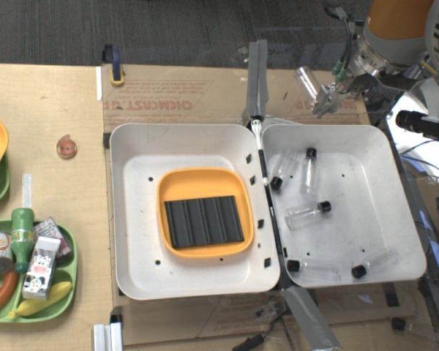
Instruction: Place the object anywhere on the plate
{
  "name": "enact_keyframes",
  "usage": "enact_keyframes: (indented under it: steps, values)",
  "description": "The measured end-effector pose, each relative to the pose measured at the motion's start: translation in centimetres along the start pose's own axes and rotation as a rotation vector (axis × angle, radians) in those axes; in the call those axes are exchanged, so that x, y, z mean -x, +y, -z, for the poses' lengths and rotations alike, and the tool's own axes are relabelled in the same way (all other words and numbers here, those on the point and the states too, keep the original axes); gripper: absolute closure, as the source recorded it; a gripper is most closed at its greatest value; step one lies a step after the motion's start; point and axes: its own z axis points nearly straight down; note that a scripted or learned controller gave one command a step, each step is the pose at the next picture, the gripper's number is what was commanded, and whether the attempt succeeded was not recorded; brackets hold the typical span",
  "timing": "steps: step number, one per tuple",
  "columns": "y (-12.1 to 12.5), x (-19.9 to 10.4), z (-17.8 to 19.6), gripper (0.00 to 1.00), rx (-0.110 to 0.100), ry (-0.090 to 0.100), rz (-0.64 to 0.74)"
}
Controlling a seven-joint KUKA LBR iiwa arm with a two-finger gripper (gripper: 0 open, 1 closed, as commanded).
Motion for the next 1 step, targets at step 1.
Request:
enact_keyframes:
  steps: [1]
  values:
    - [-1.26,3.45,6.68,1.00,0.001,0.000,0.187]
